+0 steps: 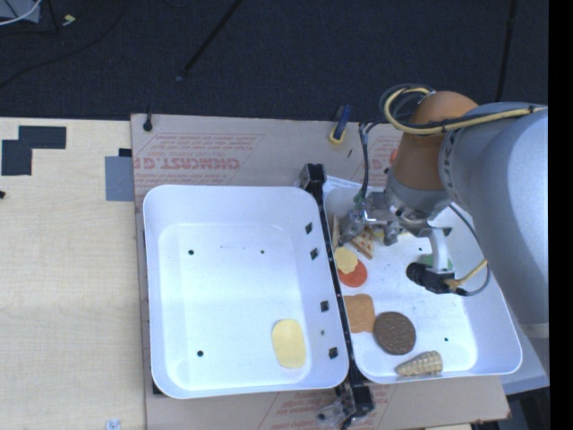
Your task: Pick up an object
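My gripper (365, 229) is low in the right bin (488, 330), near its far left corner. It hangs over some small tan pieces (359, 241) lying against the bin's left wall. Just in front of it lie a yellow round piece (346, 260) and a red-orange disc (354, 277). Further forward are an orange-brown square (360, 313), a dark brown round cookie (395, 332) and a ribbed cone (420, 364). A pale yellow oval (288, 342) rests in the left bin (179, 240), near its front right.
The grey arm and its orange band (430, 141) cover the right bin's far right side. A black part with cables (434, 278) hangs over the middle of the right bin. A black divider (327, 276) runs between the bins.
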You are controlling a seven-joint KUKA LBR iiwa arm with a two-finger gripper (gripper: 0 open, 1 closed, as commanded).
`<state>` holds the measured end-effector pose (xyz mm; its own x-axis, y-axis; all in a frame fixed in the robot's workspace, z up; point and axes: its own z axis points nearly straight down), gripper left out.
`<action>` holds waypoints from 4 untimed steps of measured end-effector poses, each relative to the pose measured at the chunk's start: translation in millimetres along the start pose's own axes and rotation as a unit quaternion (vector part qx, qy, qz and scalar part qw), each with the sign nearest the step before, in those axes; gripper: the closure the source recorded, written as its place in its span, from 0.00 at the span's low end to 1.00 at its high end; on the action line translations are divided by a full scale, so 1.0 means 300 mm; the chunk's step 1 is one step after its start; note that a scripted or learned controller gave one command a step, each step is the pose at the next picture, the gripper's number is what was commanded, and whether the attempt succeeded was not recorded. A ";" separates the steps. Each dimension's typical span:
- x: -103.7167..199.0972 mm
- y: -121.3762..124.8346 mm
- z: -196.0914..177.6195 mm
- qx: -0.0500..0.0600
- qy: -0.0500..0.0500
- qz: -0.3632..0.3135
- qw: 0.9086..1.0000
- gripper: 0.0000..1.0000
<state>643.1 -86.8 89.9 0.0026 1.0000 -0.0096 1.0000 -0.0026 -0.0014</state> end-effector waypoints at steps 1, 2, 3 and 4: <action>0.006 -0.001 -0.030 0.002 0.004 0.000 1.000 1.00; 0.002 -0.037 -0.131 0.000 0.005 0.001 1.000 1.00; 0.011 0.003 -0.236 -0.001 0.005 -0.002 1.000 1.00; 0.112 -0.109 -0.484 -0.001 0.006 -0.003 1.000 1.00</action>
